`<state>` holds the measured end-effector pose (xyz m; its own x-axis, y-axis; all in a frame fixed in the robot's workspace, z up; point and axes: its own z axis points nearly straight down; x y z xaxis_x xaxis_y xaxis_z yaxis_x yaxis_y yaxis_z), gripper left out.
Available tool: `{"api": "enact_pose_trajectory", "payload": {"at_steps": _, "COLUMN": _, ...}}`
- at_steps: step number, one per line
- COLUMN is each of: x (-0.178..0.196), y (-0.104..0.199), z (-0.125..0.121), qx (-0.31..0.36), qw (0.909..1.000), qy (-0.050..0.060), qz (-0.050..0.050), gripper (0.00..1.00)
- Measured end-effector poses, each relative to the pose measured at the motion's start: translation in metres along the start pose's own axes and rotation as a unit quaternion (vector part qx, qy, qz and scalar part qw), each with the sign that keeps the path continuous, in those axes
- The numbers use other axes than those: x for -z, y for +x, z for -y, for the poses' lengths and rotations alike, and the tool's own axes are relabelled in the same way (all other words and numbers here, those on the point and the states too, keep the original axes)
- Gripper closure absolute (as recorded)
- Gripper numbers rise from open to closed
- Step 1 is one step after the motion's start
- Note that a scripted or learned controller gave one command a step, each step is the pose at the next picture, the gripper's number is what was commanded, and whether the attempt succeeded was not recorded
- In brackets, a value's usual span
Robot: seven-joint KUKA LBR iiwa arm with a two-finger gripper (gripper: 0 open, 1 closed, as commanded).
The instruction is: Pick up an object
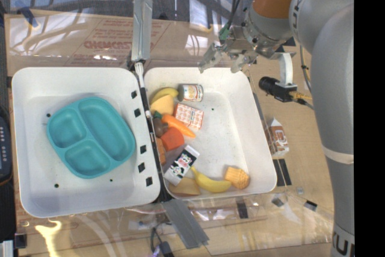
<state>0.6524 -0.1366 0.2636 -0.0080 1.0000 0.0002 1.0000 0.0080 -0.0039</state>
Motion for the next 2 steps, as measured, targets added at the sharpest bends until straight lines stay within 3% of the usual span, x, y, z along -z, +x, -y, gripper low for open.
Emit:
{"api": "enact_pose_trajectory", "payload": {"at_steps": 1, "x": -0.155, "y": 0.040, "z": 0.021, "qx": 0.113, "qw": 0.9935, "qy": 0.001, "qz": -0.001, "gripper": 0.00}}
{"api": "enact_pose_trajectory", "payload": {"at_steps": 2, "x": -0.163, "y": 0.032, "z": 0.072, "qx": 0.101, "qw": 0.9949, "qy": -0.011, "qz": 0.003, "gripper": 0.00}}
